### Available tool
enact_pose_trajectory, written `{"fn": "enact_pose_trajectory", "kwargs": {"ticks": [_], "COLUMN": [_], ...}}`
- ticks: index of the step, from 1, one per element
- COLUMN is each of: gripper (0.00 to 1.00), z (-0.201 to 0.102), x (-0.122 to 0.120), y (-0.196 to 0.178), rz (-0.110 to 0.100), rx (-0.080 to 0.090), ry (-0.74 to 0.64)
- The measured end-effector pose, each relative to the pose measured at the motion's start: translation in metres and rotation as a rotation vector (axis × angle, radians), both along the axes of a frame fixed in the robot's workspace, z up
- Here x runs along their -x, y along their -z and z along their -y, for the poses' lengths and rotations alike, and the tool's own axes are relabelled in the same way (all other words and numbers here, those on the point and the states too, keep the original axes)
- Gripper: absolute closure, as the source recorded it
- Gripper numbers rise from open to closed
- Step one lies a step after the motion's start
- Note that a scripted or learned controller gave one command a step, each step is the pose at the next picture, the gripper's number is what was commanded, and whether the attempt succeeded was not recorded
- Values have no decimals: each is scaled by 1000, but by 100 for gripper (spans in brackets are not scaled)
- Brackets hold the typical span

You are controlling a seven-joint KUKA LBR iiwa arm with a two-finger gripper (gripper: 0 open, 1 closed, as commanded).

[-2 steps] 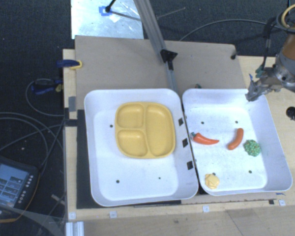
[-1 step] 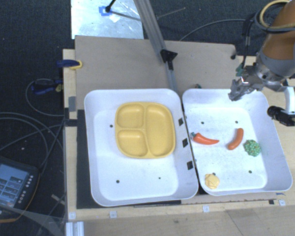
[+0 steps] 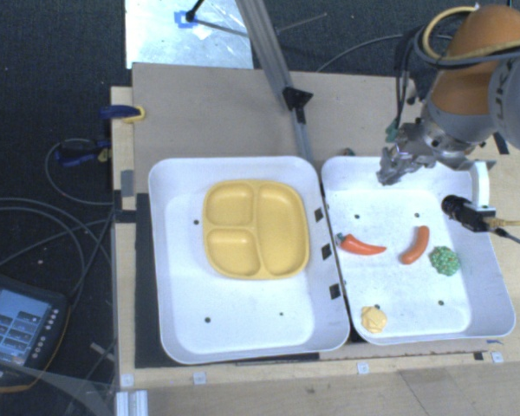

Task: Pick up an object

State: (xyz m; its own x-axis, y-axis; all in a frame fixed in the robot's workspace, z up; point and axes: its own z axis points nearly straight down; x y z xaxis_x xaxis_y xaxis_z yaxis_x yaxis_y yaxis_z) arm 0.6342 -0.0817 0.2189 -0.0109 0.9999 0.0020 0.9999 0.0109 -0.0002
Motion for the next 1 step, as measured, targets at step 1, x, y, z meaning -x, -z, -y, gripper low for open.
{"fn": "enact_pose_trajectory", "kwargs": {"ticks": [1], "gripper": [100], "z": [-52], "x": [10], "y": [-12], "rz": [1], "rx": [-1], "ry": [0]}}
